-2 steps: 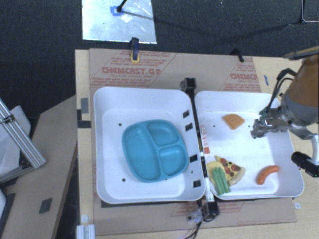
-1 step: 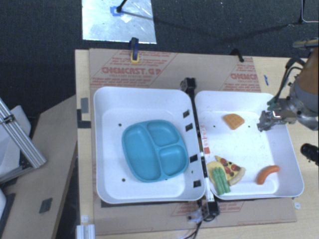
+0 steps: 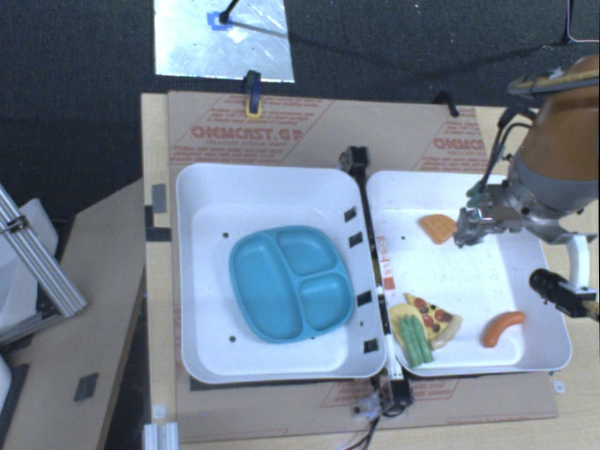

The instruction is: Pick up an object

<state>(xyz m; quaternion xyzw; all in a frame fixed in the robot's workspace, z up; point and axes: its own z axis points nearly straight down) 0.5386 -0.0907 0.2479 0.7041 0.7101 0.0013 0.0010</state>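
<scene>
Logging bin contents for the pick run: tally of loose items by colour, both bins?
Blue: 1, the blue three-compartment plastic tray in the left bin
Orange: 2, the flat orange chip-shaped piece and the orange toy sausage in the right bin
Green: 1, the green toy vegetable
Multicolour: 1, the toy pizza slice
Total: 5

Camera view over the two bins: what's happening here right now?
A grey arm with an orange band reaches in from the right, its claw low over the right bin, right beside an orange chip-like piece. Nothing is visibly held. A toy pizza slice, a green piece and a sausage lie near that bin's front. The left bin holds a blue divided plate.
</scene>
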